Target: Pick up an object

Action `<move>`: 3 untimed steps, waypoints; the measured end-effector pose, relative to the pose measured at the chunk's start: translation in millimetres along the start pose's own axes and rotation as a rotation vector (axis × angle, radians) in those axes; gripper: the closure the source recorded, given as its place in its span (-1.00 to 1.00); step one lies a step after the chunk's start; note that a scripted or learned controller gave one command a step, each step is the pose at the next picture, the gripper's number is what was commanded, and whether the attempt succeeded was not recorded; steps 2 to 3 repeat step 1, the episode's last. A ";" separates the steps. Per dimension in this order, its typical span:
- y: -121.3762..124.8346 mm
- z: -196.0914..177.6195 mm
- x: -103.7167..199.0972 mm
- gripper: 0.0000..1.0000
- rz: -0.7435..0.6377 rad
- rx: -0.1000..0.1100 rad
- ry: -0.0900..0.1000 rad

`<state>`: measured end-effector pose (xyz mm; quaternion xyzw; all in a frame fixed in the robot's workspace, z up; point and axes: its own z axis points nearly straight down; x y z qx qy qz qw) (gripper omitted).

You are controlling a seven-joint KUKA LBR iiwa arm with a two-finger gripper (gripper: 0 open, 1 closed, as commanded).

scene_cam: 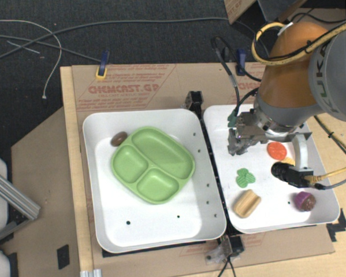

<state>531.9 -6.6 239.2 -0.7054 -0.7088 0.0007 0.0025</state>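
Reaching arm: grey KUKA arm with an orange band (290, 59), coming in from the right over the far part of the right bin.
Gripper: dark two-finger gripper (238, 148), pointing down over the far left part of the right bin's floor.
Grip state: cannot tell from this angle whether it is wide or narrow.
Right bin: shallow white plastic bin (275, 219), holding four small objects.
Green leafy piece: small green leaf-shaped toy (244, 177), lying just near of the gripper, apart from it.
Tan roll: tan bread-roll-shaped toy (246, 203), lying near of the green leafy piece, close to the bin's near left corner.
Orange piece: round orange toy (277, 151), right of the gripper, partly under the arm.
Purple piece: round dark purple toy (305, 201), in the near right corner.
Left bin: shallow white plastic bin (108, 219), beside the right bin.
Green plate: light green three-compartment plastic plate (153, 164), lying flat in the middle of the left bin.
Brown piece: small brown oval object (119, 139), touching the plate's far left edge.
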 end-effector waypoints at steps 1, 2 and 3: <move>4.6 11.3 61.6 1.00 -0.002 0.000 0.001; 4.6 11.3 61.6 1.00 -0.002 0.000 0.001; 4.6 11.3 61.6 1.00 -0.002 0.000 0.001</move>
